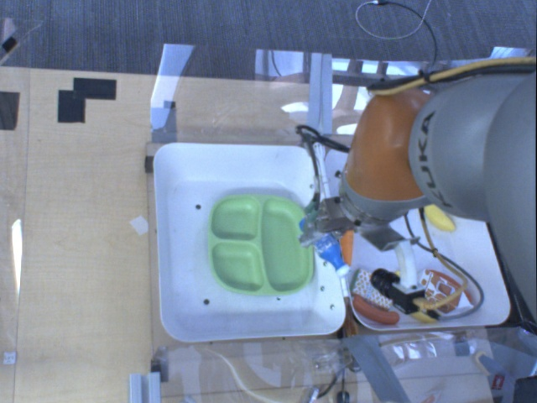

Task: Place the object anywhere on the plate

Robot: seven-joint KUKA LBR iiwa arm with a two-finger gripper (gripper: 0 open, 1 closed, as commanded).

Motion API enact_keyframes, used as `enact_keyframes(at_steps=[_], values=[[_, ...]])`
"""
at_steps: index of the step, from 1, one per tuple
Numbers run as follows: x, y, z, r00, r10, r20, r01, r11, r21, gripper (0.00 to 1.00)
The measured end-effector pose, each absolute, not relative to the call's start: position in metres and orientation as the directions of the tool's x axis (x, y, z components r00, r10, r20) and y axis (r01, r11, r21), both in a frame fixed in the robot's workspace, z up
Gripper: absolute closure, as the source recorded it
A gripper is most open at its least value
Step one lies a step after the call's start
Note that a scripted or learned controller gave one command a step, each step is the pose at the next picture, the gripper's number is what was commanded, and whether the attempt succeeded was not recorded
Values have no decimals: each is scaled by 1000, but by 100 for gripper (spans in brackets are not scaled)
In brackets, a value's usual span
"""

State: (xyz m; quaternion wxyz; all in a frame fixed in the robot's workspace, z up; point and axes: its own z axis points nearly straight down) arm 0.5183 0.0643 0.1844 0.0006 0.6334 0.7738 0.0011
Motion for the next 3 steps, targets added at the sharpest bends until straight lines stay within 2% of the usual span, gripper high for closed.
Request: enact_keyframes(at_steps=[1,2,3], values=[[518,64,184,-197,980,0,980,197,3,0],[578,89,216,-427,904,-2,904,427,7,0],[579,89,227,-428,904,-4,904,428,13,100]])
